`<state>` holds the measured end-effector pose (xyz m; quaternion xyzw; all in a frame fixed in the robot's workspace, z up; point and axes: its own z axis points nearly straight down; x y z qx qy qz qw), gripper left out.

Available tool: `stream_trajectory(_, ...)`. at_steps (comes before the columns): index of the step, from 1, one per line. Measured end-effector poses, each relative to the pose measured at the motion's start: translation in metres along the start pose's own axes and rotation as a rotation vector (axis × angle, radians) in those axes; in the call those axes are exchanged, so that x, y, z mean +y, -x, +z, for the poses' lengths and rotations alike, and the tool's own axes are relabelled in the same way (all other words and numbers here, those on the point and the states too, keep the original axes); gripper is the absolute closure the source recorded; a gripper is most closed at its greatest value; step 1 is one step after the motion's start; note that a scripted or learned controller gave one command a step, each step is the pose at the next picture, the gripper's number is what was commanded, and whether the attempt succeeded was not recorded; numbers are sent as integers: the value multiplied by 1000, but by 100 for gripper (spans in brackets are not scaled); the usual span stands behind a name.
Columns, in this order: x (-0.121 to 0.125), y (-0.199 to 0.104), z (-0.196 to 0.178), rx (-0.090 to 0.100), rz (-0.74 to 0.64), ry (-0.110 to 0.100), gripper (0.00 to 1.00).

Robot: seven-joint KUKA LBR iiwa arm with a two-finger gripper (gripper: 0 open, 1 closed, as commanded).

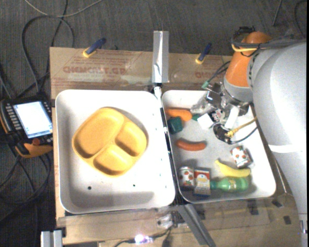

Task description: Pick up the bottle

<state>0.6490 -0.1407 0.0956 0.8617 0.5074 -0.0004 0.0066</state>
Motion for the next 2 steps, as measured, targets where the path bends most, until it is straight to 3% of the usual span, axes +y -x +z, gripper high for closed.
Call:
stream_trajectory(1,-11,-38,-32,7,99,-6,0)
stream_trajectory(2,-1,-41,-18,0,47,-6,0)
